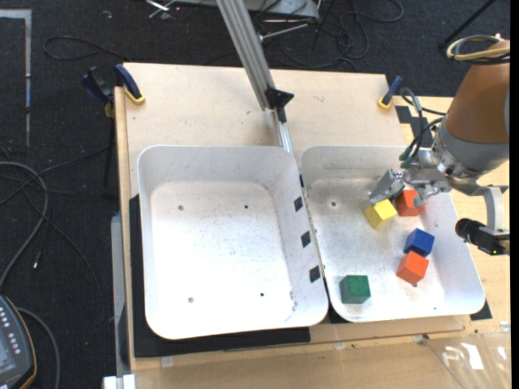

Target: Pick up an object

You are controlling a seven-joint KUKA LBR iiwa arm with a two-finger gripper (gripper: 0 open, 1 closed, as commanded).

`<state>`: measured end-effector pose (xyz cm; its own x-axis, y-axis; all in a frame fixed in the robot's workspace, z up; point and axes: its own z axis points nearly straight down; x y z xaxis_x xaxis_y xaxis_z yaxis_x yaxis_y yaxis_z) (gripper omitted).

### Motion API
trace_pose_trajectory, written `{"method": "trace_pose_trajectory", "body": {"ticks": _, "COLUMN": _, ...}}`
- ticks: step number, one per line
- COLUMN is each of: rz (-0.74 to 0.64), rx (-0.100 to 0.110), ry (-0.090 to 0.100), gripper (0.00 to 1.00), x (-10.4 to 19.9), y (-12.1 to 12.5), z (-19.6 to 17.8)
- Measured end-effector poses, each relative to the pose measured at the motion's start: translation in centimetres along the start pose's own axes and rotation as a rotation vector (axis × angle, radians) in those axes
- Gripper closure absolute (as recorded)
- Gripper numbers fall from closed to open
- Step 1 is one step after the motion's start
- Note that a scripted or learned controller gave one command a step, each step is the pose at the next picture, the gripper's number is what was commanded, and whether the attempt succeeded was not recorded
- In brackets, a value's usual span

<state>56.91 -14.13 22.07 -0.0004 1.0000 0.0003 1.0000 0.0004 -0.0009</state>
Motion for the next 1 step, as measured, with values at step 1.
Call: {"method": "trace_pose_trajectory", "body": {"ticks": 1, "rz": 0.0, "rx": -0.001, "ry": -0.002, "gripper": 0.0, "x": 0.64, "y": 0.46, "z": 12.78}}
